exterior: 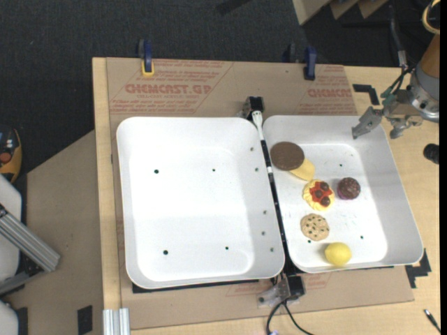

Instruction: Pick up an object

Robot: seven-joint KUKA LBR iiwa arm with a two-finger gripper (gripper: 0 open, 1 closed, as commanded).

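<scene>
Lowest in the right bin sits a yellow lemon, with a chocolate-chip cookie just above it. Gripper hovers over that bin's far right corner, fingers spread apart, holding nothing.

Left bin open; right bin crowded mid-left, right side free.

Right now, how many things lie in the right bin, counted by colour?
Brown: 2, the round disc and the chip cookie
Yellow: 2, the wedge and the ball
Red on yellow: 1, the tart
Dark maroon: 1, the ball
Total: 6
</scene>
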